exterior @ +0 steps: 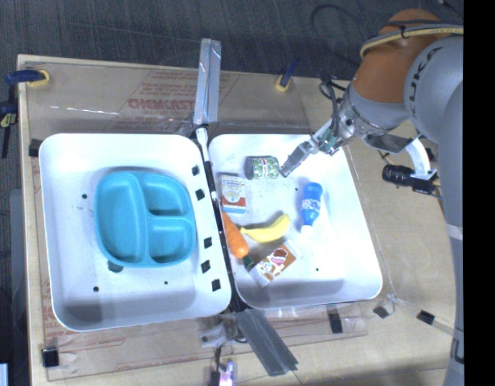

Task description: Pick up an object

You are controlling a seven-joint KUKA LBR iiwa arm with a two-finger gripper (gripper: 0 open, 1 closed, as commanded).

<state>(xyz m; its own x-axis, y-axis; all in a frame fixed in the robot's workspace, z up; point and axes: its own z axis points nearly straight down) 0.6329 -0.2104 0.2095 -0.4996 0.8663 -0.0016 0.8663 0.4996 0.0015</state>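
I have the claw [286, 166] low over the upper part of the right bin [352, 215], just right of the green can [263, 167]. I cannot tell its finger state from here. This looks like the approach step: nothing gripped. Next I'd need to centre over the can, then descend and clamp.

From my remote station, I can read only "KU", dark letters on the grey robot arm [436, 71]; red print on the clear sheet [163, 101] covering the desk is too faint to read.
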